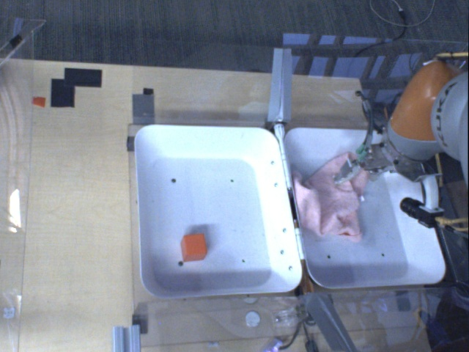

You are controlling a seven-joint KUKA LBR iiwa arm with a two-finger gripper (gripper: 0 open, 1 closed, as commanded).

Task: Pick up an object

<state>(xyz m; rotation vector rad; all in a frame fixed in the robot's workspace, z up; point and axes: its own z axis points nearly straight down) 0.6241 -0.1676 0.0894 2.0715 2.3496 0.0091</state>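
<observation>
Firstly, starting from the left: wooden bench (80, 196) with a small orange mark (39, 102) and black shapes (73, 84) near its far corner, well apart from the bins. Next, left bin (154, 196), holding one orange block (194, 247) in its near half, lying flat, untouched, far from the arm. Then the divider rail (278, 86) between both bins. Further right, right bin (410, 262), with a pink cloth (333, 200) crumpled against its left wall. At the upper right edge of this cloth, the gripper (360, 163), reached in under the orange band (418, 101) of the arm. Seems to be touching or lifting a fold of the cloth, perhaps, but too small and blurred for sure judgement; cannot tell if the jaws are spread, pressed together or pinching the fabric. As for progress: approach to the cloth looks done, contact probably made, but no clear grasp visible and most of the cloth resting on the bin floor, so lifting not yet achieved. Remaining: secure hold, then raise clear of the bin. No brand, label or readable writing anywhere.
</observation>
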